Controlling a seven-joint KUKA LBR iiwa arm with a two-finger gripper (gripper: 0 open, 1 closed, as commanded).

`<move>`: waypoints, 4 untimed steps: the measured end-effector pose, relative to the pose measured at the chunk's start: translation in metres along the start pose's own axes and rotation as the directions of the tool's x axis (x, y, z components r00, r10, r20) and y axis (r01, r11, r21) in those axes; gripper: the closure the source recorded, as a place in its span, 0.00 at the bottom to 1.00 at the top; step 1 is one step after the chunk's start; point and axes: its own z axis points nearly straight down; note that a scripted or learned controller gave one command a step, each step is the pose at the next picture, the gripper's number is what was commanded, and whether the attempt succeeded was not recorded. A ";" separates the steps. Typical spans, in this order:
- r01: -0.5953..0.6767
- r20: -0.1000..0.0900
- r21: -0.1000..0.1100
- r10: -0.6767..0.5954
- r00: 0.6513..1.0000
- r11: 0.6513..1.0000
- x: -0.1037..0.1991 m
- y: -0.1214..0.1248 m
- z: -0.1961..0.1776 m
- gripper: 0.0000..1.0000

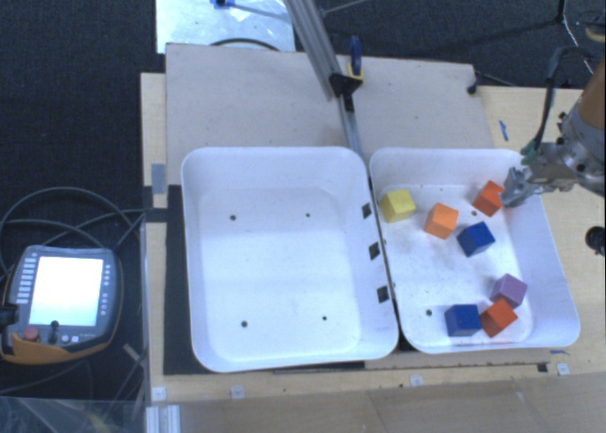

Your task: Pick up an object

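Note:
The right bin (544, 232) holds several blocks. A yellow block (398, 205) lies near its left wall, with an orange block (441, 221) and a blue block (475, 238) to its right. An orange-red block (489, 198) sits near the bin's far right side. At the front are a purple block (509, 289), a second blue block (462, 319) and another orange-red block (499, 316). My gripper (514, 190) hangs at the right edge of the bin, its tip just right of the far orange-red block. Nothing shows between its fingers.
The left bin (199, 232) stands beside the right one, its floor bare white. A metal pole (308, 24) slants across the board behind the bins. A teach pendant (62, 303) lies on the floor at the left.

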 end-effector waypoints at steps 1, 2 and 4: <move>0.001 -0.001 0.002 -0.001 1.000 1.000 0.052 0.023 0.013 1.00; 0.000 0.000 0.001 0.000 1.000 1.000 0.096 0.036 0.009 1.00; 0.001 -0.002 0.002 -0.001 1.000 1.000 0.201 0.078 0.029 1.00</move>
